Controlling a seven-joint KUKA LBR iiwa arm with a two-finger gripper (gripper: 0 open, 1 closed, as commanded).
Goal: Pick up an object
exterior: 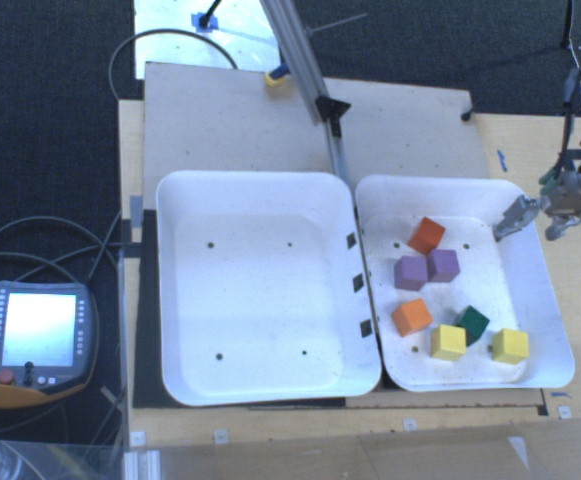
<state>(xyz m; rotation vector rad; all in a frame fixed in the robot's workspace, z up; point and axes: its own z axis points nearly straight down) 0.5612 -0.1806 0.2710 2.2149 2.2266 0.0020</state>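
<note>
A dark carpeted floor surrounds a pale wooden bench that bears 2 shallow white bins side by side. The left bin holds no objects; 4 small dark dots mark its floor. The right bin holds 7 small blocks: 2 orange, 2 purple, 2 yellow and 1 green. The upper orange block lies nearest the bin's far wall, turned corner-on to the bin's sides. Just below it the 2 purple blocks sit touching, side by side. The lower orange block lies near the divide between the bins. Toward the near wall stand a yellow block, the green block just beside it, and the second yellow block nearest the right rim. All blocks are roughly cubic, so none shows a clear long axis. The gripper hangs at the right bin's far-right edge, its 2 fingers spread apart with nothing between them, well apart from every block. A teach pendant with a lit screen lies on the floor to the left, cables looping around it. A slanted metal rail crosses the top.
</note>
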